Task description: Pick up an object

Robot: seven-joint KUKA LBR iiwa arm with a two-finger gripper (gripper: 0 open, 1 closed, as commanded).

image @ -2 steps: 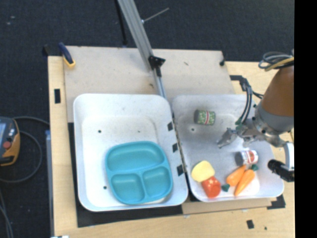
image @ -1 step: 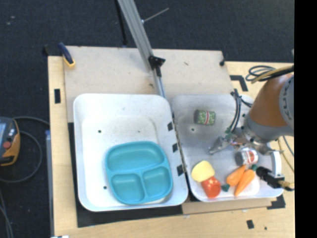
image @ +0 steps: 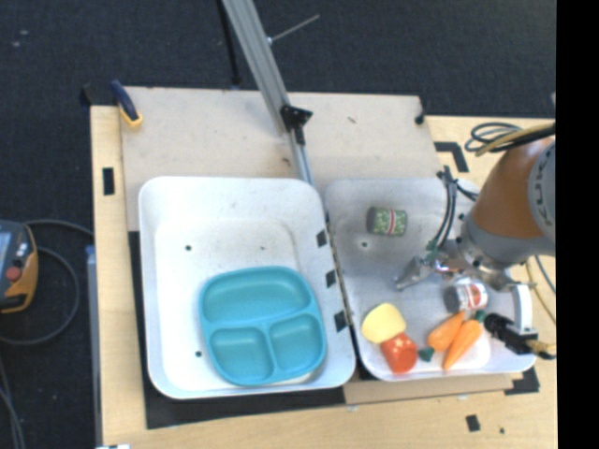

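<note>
Camera view: hand (image: 412, 274), closure cannot tell, near green can (image: 387, 221), apart.
Can likely light, stiff, slippery, rolls; grasp across curved sides.

The arm (image: 510, 195) runs off the right side of the frame. Its wrist covers the right wall of the right bin (image: 374, 251) and the upper part of a small red-and-white container (image: 471, 296), whose kind is unclear. The gripper (image: 412, 275) is a small blurred glint of metal. The green can (image: 387, 221) has a label too blurred to read. An orange and black device (image: 13, 269) is cut off at the left edge, and the metal pole (image: 253, 45) at the top. The blue and yellow thing (image: 126, 104), upper left, is too small to name.
</note>
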